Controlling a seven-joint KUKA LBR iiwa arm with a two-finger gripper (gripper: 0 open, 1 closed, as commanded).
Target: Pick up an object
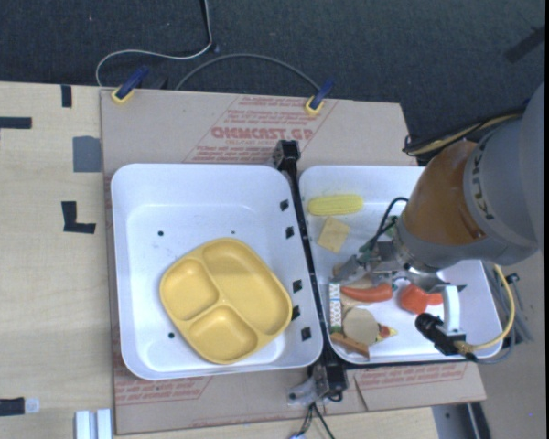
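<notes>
Dark carpet is running across the top of the camera view; below it a pale wood bench (37,273) w/ black tape marks is carrying a brown board (256,131), clamped at its far edge by two yellow-and-blue clips, prob. so the bins aren't sliding around. Two white bins are sitting side by side on that board.

Left bin (142,199) is holding a yellow divided plate (224,298), lying flat and turned at an angle. Right bin (384,176) is holding the pickable clutter: a corn cob (335,205) near the far wall, a pale yellow block (333,235) just below it, a red-orange long piece (368,292), a red piece (417,298) beside it, and a tan round thing (360,323) by the near wall.

Arm is reaching in from the right, its orange band hanging over the right bin, wrist pointing down toward the middle of the clutter. Gripper (373,262) is sitting just above the red-orange piece; whether it's spread or closed can't be told, since the wrist is hiding that. Nothing is visibly being held. Judging by the pose, it's lining up on the red-orange piece.
</notes>
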